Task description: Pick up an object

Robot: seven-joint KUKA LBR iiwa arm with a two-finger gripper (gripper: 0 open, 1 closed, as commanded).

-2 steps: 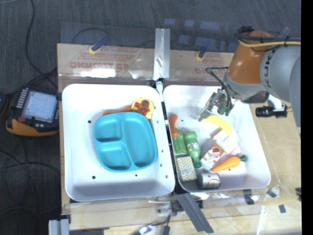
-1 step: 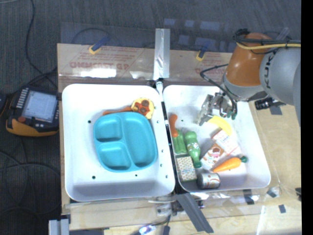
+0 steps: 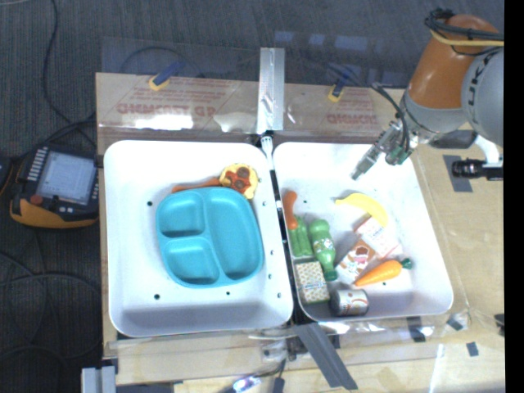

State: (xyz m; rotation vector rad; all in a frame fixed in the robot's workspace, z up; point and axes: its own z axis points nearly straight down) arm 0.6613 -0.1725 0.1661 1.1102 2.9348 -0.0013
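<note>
My gripper (image 3: pixel 368 162) hangs over the far right part of the right bin (image 3: pixel 430 244), above and behind a yellow banana (image 3: pixel 364 205); nothing shows in its grasp. Lower in that bin lie an orange carrot (image 3: pixel 381 271), a white and red carton (image 3: pixel 367 250), two green bottles (image 3: pixel 316 240), a small patterned box (image 3: pixel 309 281), a can (image 3: pixel 350 302) and a thin orange-red item (image 3: pixel 289 209) by the left wall.
The left bin (image 3: pixel 131 301) holds a blue divided plate (image 3: pixel 209 236) and a yellow and red toy (image 3: pixel 239 178) at its far rim. A handheld pendant (image 3: pixel 57 185) lies on the floor at left. Taped cardboard (image 3: pixel 188 105) sits behind the bins.
</note>
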